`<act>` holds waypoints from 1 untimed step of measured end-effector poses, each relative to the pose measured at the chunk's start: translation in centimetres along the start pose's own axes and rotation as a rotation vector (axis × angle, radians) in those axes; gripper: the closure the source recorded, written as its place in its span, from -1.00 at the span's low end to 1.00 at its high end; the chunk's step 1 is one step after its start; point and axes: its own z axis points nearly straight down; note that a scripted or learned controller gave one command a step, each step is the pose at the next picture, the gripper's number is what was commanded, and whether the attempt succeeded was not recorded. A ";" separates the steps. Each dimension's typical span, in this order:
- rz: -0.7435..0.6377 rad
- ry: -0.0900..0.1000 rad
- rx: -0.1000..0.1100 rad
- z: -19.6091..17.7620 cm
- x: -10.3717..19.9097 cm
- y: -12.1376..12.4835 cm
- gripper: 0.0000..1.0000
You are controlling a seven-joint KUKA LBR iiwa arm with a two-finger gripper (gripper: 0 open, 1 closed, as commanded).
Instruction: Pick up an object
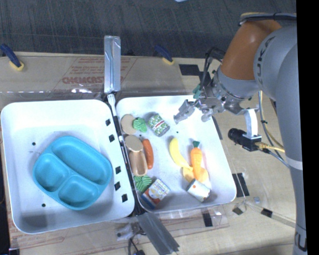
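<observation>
The grey arm reaches in from the right, its orange-banded wrist bent down over the right bin (227,171), with the gripper (193,111) hanging above the bin's upper right corner, its fingers spread apart and holding nothing. The toy banana (175,151) and carrot (197,160) lie just below it, side by side.
</observation>
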 end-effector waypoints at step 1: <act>-0.032 0.000 0.006 8.2 -3.7 -3.9 -1.00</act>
